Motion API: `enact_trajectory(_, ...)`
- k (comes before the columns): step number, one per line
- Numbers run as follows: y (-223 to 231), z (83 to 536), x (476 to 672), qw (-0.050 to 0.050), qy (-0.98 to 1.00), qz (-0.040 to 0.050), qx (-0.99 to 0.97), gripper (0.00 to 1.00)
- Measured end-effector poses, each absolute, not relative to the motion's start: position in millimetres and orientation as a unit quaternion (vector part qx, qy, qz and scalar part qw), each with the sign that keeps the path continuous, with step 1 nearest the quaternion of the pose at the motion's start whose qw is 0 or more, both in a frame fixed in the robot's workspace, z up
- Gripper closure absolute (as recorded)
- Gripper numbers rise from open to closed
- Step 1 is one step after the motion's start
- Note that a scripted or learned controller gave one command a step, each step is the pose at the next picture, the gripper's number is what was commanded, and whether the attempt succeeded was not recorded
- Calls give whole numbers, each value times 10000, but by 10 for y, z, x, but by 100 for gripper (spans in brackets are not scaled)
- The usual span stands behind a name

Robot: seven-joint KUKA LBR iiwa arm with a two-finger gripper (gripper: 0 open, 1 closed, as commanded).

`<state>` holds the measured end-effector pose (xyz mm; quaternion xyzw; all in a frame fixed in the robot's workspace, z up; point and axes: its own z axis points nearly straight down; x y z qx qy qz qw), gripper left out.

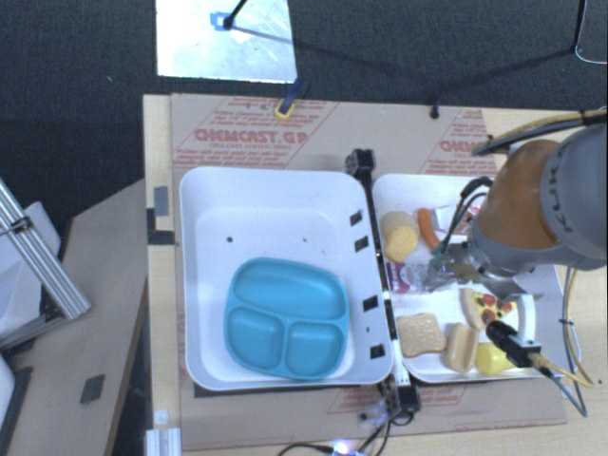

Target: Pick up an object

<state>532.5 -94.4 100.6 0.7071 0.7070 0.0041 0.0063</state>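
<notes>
the grey arm with the orange band reaches in from the right, over the right shallow white bin [404, 186]. its gripper [443, 272] hangs low near the middle of this bin; one cannot tell its state. under and around it lie a yellow rounded toy food [400, 235], an orange carrot-like stick [427, 228], a tan toast slice [419, 333] and a pizza slice [484, 306]. the left white bin [228, 212] holds a blue plastic tray with 3 compartments [286, 317].

One fixed camera sits above the bench [313, 122], looking down at a slant. Both bins [275, 198] fill mid-frame; the arm [551, 198] enters at right.
</notes>
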Motion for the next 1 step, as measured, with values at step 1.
enact_trajectory(1,-1036,1521,5395,29,7082,18,7060,100)
